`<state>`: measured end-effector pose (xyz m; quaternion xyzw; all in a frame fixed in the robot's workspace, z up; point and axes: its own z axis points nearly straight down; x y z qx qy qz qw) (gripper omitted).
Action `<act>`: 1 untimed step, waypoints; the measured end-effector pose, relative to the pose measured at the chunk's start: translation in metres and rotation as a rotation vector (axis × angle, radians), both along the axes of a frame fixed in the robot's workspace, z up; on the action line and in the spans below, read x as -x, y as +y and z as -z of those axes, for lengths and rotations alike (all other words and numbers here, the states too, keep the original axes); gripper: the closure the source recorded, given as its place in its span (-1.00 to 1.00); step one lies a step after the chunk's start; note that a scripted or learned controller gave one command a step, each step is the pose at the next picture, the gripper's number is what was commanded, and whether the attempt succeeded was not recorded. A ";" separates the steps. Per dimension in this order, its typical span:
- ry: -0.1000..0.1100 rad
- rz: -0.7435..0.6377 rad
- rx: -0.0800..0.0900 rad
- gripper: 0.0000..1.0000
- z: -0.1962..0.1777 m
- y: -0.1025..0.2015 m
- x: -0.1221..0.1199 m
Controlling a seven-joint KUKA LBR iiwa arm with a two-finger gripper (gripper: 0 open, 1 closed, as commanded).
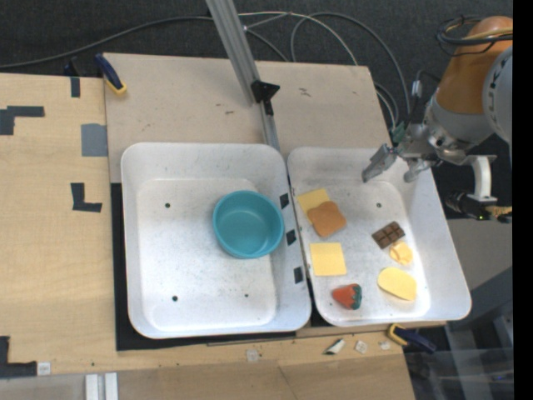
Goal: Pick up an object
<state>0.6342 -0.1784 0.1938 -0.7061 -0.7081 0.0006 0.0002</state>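
Note:
My gripper (393, 167) hangs over the far right part of the right bin (441, 248), open, with nothing between its fingers. Below it in that bin lie a yellow slice (313, 199), a brown toast-like piece (326, 218), a yellow square (328, 259), a brown chocolate piece (387, 236), a small yellow bit (401, 254), a yellow wedge (398, 284) and a red strawberry (348, 296). A teal bowl (247, 224) sits in the left bin (150, 248).
A slanted metal pole (237, 52) rises behind the bins. Cables (333, 32) trail over the board at the back. Blue-yellow clamps (110, 73) sit at the board's corners. The arm's body occupies the far right.

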 end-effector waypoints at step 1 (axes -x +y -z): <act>0.000 0.000 0.000 -1.00 0.000 0.000 0.000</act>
